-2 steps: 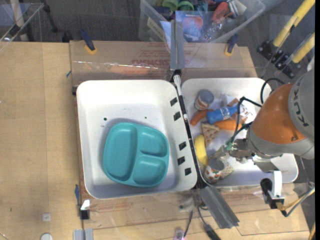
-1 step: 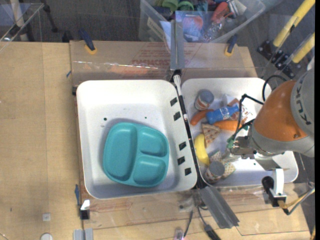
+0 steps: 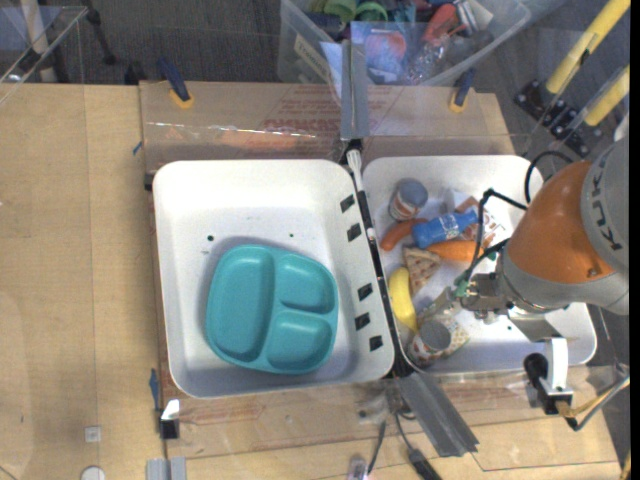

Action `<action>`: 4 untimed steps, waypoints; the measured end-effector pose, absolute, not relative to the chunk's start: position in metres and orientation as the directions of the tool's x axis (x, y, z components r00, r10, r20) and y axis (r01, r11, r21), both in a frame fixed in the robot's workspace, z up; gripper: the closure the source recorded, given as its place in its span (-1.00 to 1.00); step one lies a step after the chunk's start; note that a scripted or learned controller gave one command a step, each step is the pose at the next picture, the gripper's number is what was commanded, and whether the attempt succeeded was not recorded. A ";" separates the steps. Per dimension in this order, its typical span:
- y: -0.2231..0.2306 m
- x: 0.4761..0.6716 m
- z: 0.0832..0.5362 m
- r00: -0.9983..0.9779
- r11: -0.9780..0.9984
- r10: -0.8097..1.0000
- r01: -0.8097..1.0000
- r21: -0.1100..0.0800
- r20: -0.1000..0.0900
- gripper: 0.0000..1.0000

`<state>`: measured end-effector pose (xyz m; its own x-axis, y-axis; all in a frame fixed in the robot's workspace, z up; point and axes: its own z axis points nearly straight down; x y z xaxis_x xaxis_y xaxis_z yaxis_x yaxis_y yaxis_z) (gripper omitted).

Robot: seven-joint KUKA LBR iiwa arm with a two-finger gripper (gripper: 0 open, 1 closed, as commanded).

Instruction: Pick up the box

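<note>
The pincer (image 3: 452,306) hangs low in the right bin (image 3: 560,343), near its front-left corner, over a small heap of items; whether it is released or clenched I cannot tell, because the wrist and clutter hide that part. The grey arm (image 3: 560,253) with its orange band crosses in from the right and covers much of this bin, which is probably why only part of the load can be read. Just below the pincer lies a round can (image 3: 432,340) on its side, and just to its left a yellow banana-like piece (image 3: 401,300) rests along the divider. Further back sit a tan wedge (image 3: 422,264), an orange carrot-shaped toy (image 3: 452,251), a blue bottle-like item (image 3: 443,230) and a second can (image 3: 408,198). I cannot pick out the box with certainty; a flat, pale, printed thing (image 3: 459,337) touching the round can beneath the pincer may be it, which would explain the low hover there. The left bin (image 3: 190,203) holds 1 teal divided plate (image 3: 271,308), well apart from the action. The 2 bins sit side by side on the bench (image 3: 70,268), presumably so items can pass between them.
</note>
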<state>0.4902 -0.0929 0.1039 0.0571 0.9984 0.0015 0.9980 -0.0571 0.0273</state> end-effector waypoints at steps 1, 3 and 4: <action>-0.092 0.491 0.113 0.057 -0.058 0.998 0.998 0.028 0.003 1.00; -0.090 0.488 0.093 0.137 -0.137 0.991 0.990 0.015 0.010 -1.00; -0.093 0.490 0.105 0.140 -0.140 0.990 0.990 0.025 0.006 1.00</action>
<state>0.4904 -0.0927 0.1046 0.1395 0.9902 0.0063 0.9899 -0.1396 0.0251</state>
